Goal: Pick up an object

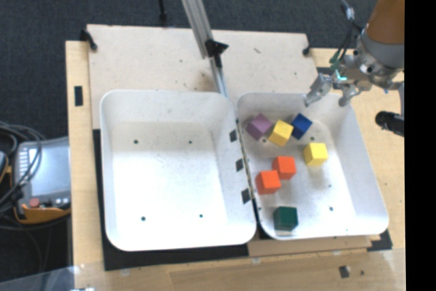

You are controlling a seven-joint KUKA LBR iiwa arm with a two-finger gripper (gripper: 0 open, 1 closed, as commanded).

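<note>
Several small cubes lie in the right bin (364, 180). A purple cube (258, 126), a yellow cube (280, 133) and a blue cube (301, 125) cluster near its far end. Another yellow cube (315, 154) sits to their right, two orange cubes (285, 166) (268, 180) lie mid-bin, and a green cube (285, 218) rests by the near rim. My gripper (330, 95) hovers over the bin's far right corner, above and to the right of the blue cube. It is open, its fingers spread with nothing between them.
The left bin (170, 167) adjoins the right one along a shared middle wall. A slanted metal post (194, 3) rises from behind the bins. A handheld controller (41, 180) with cables lies off the bench at the left.
</note>
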